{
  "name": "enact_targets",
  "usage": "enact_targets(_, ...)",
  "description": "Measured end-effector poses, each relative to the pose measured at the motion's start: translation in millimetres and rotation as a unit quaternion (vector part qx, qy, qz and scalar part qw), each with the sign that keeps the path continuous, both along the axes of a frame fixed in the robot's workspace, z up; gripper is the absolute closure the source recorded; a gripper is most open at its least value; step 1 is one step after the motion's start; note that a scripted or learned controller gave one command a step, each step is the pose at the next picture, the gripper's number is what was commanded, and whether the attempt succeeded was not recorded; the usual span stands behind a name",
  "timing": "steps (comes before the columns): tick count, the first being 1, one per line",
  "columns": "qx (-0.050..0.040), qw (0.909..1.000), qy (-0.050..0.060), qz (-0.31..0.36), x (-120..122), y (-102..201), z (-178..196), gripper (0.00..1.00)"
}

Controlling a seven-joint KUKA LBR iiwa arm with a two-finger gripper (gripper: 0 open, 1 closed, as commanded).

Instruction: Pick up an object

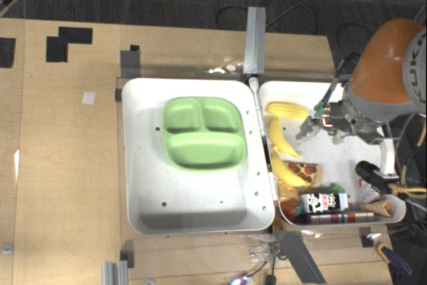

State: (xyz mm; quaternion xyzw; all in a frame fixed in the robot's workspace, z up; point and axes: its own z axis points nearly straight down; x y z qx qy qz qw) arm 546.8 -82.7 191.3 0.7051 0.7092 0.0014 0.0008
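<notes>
The gripper (pixel 308 128) is seen at centre right of the frame, fingers apart and holding nothing, just right of the bananas (pixel 281 143) in the right bin (pixel 347 91).

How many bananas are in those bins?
3, all in the right bin: top banana near the claw, middle banana below it, lower banana beside a snack packet. More may hide under the arm.
</notes>
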Motion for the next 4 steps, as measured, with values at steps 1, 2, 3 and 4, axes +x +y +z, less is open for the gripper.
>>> enact_targets(1,-0.0004,0.9983,-0.002,0.058,46,2,-95,0.00)
enact_targets(2,-0.0001,0.9984,-0.005,0.056,48,2,-84,1.00)
enact_targets(3,-0.0003,0.9999,-0.001,-0.013,42,35,8,1.00)
enact_targets(4,0.0000,0.9967,0.000,-0.082,52,70,-6,1.00)
